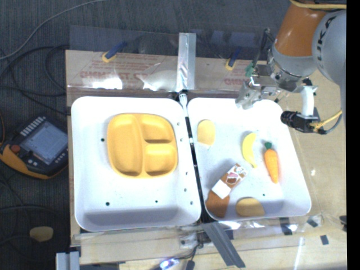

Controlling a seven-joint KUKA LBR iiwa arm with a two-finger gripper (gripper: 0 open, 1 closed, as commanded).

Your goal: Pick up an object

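1. End effector (pixel 251 96) sits in the upper right of the camera view, at the far rim of the right bin (pixel 292 151), hanging below the grey arm with its orange band (pixel 298 27). Its metal parts are small and blurred against the white rim, so whether it is spread or pressed together cannot be told. Nothing is seen pinched in it, and it appears to touch none of the objects.

2. Candidate objects all lie in the right bin, in the lower right of the frame: a pale yellow piece (pixel 206 131) near the divider, a banana (pixel 248 148) in the middle, a carrot (pixel 271 163) just beside it on the right, a brown bottle with a white label (pixel 226 187) lying tilted toward the near edge, and a round tan item (pixel 250 207) close to the near wall. The left bin (pixel 84 196) holds a yellow divided tray (pixel 142 144).

3. Risks, as judgement: the end effector is at the bin's rim, so a straight descent could strike the wall rather than an object. The banana and carrot lie close together, so a closing grip might nudge one while reaching for the other. The bottle's rounded body could roll or slip out.
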